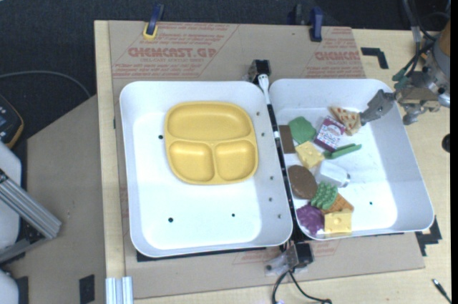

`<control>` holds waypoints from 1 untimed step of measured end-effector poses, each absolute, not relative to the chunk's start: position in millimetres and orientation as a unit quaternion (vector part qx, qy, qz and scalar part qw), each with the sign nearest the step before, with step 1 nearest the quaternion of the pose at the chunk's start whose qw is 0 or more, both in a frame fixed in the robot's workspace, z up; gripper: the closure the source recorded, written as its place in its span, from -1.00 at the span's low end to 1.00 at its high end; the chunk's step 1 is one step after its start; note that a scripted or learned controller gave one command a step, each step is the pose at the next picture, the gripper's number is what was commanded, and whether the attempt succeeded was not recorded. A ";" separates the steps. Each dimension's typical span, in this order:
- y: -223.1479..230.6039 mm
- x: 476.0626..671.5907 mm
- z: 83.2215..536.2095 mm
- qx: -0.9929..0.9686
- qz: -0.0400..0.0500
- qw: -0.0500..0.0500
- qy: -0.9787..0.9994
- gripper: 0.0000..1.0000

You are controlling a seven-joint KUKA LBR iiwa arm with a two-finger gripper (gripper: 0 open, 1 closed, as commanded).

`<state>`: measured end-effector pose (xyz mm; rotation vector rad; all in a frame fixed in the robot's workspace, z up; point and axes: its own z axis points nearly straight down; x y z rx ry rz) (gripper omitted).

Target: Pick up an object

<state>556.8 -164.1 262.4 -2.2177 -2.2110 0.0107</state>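
While the left bin [143, 174] carries a yellow divided tray [212, 141] lying flat near its upper middle, the right bin [401, 174] holds a loose heap of toy food along its left side. In that heap lie a green leaf-like piece [301, 129], a purple-and-white packet [330, 133], a pizza slice [346, 118], a green pod [344, 150], a yellow cheese wedge [309, 153], a brown oval piece [303, 182], a small white block [333, 173], a green bumpy piece [325, 194], a purple cluster [310, 217] and a yellow holed block [338, 223] — most of them touching or overlapping.

The gripper [373, 109] reaches in from the right over the upper part of the right bin, its grey tip just beside the pizza slice. Whether it is released or clenched cannot be told, and nothing is seen lifted off the bin floor.
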 end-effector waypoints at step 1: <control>-163.8 559.1 269.0 -0.707 0.000 0.000 -0.707 -1.00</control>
